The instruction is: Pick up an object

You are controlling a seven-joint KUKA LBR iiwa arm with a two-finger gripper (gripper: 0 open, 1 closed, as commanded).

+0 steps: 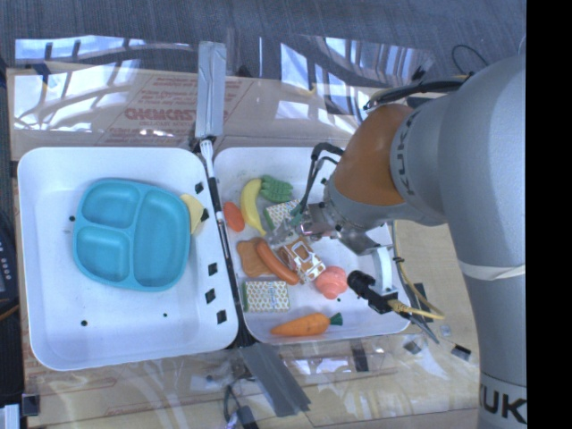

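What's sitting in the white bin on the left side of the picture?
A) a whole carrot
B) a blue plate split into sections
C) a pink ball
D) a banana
B: the blue plastic sectioned plate lies flat in the left shallow white bin.

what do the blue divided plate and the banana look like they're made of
Blue divided plate: probably molded plastic, uniform colour, smooth rounded compartment ridges, soft sheen.
Banana: likely toy plastic, flat even yellow, no browning or skin texture; rubber or foam cannot be ruled out at this resolution.
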